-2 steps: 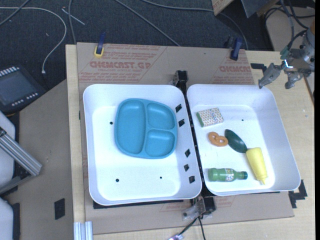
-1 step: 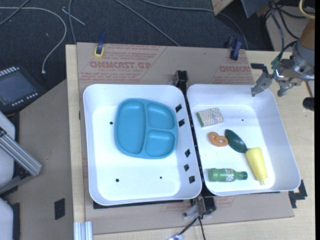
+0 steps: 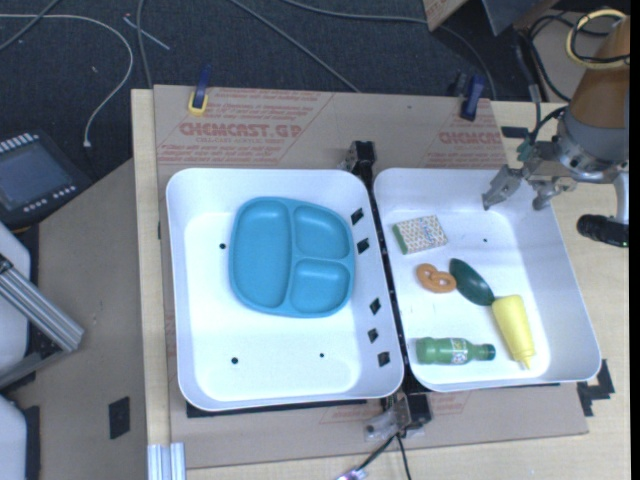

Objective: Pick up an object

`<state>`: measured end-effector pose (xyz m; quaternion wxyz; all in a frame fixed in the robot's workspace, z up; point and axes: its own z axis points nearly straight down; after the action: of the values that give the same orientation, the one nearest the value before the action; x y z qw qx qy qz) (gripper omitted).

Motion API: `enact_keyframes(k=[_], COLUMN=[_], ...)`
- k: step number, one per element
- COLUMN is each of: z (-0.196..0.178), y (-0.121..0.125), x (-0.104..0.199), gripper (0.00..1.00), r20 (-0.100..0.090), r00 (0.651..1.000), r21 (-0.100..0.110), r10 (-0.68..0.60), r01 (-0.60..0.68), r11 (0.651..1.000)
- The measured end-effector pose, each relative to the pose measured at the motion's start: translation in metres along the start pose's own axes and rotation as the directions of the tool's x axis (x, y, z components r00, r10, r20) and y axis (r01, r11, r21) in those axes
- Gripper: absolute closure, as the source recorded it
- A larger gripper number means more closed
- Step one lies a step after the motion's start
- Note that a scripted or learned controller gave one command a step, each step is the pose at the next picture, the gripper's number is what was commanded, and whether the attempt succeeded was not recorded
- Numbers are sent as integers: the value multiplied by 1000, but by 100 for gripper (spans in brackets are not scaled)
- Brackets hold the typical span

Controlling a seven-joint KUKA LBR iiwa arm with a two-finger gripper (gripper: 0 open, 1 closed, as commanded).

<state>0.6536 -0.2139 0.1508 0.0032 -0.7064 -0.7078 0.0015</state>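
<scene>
Hovering jaws, grip indistinct

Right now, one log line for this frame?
gripper: open, above right bin far edge, holding nothing | right bin: green bottle, yellow bottle, pretzel | left bin: blue tray

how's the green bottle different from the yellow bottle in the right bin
The green bottle is green and lies crosswise along the bin's near edge. The yellow bottle is plain yellow, looks stubbier, and lies nearly at right angles to it. Both lie on their sides in the right bin.
</scene>
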Motion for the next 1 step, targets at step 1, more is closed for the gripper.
enact_keyframes(k=[1], z=[43], y=[-5], x=[2], gripper=[0], r20=[1], r00=[1000], r21=[-1], r10=[1], r01=[-1], r11=[1000])
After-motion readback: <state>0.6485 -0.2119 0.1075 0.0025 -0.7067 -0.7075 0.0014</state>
